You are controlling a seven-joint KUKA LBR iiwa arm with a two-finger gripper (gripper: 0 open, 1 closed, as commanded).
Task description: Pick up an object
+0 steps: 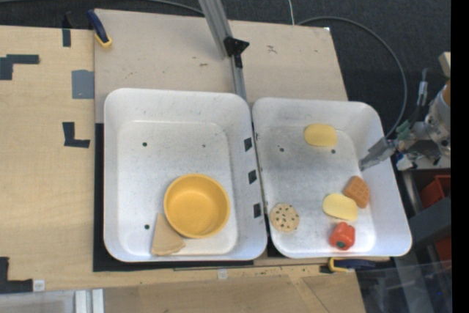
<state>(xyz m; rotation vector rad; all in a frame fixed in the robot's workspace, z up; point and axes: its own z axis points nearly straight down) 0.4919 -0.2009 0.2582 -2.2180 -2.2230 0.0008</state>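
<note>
Nearest me I count one tan wedge (167,240) and one yellow bowl (196,205) in the left bin (124,113). The right bin (293,113) holds five pieces: one red pepper (342,235), one cookie (284,217), one pale yellow piece (340,207), one orange waffle (357,191), and, farthest, one yellow round (320,135). The gripper (377,152) hangs at that bin's right rim, tilted inward; I cannot tell its opening.

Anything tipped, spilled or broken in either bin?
Nothing stands out. The yellow bowl sits upright in the left bin with a tan wedge beside it. In the right bin, the cookie, red pepper, orange piece and two yellow pieces lie intact.
</note>
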